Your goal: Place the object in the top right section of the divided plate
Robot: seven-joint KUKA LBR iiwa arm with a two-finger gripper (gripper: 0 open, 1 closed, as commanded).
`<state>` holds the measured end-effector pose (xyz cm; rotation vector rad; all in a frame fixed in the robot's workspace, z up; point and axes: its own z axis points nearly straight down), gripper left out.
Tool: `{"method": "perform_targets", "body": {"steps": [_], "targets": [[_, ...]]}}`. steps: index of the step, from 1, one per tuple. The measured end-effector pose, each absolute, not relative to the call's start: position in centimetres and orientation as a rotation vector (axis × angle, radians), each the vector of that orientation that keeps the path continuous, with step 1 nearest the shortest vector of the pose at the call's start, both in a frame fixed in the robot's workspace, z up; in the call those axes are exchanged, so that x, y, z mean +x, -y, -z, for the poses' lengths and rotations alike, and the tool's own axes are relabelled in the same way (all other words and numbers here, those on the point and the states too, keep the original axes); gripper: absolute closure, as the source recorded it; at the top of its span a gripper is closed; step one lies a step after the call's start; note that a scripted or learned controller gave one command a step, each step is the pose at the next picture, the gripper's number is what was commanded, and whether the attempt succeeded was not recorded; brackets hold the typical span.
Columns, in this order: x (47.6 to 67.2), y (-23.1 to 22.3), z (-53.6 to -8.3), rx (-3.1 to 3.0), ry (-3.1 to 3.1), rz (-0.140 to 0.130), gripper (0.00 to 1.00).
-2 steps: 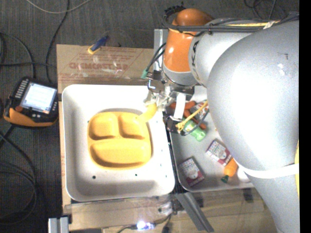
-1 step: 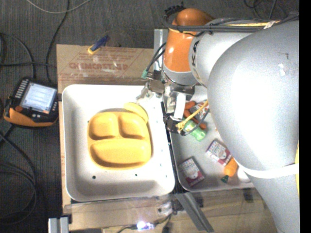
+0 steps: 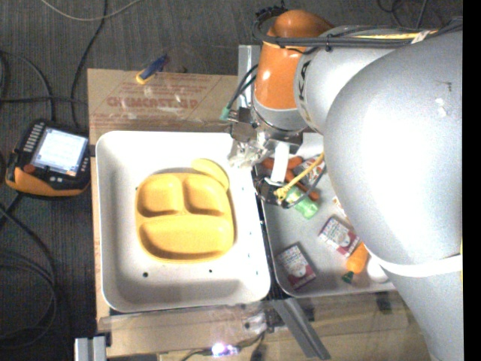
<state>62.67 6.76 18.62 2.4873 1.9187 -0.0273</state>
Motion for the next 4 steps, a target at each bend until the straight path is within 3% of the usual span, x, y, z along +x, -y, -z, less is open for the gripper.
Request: {"method": "perform_targets", "body": {"steps": [1,2,3,4], "targets": [[66.9,-8.9,-30.3,2.513,-1.881,0.012,1.0],[64.8,1.9,-40.0,2.591,-1.773,0.01,1.0],[66.9,-8.8,-43.1,2.449,-1.966,0.01,1.0],[67.1,-8.8,-43.8,2.446,-1.966,0.021,1.0]]}}
